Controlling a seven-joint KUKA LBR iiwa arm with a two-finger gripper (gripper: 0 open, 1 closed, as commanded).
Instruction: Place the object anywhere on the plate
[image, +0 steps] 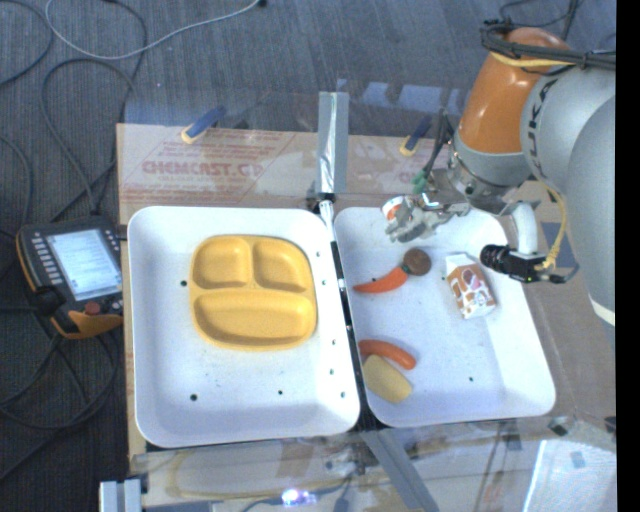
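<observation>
Two white bins (240, 420) are set on a bench. The gripper (408, 222), whose finger state cannot be told, is poised near the carrot (382, 283); a mis-grasp is risked, leaving the yellow plate (254, 291) unfilled.

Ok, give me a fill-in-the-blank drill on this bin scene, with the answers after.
1. The yellow plate lies in the ____ bin.
2. The plate has ____ compartments.
3. The carrot lies in the right bin, nearer the bins' shared ____ than the small carton.
4. The hand hovers over the ____ bin.

Answers: left; three; edge; right
</observation>
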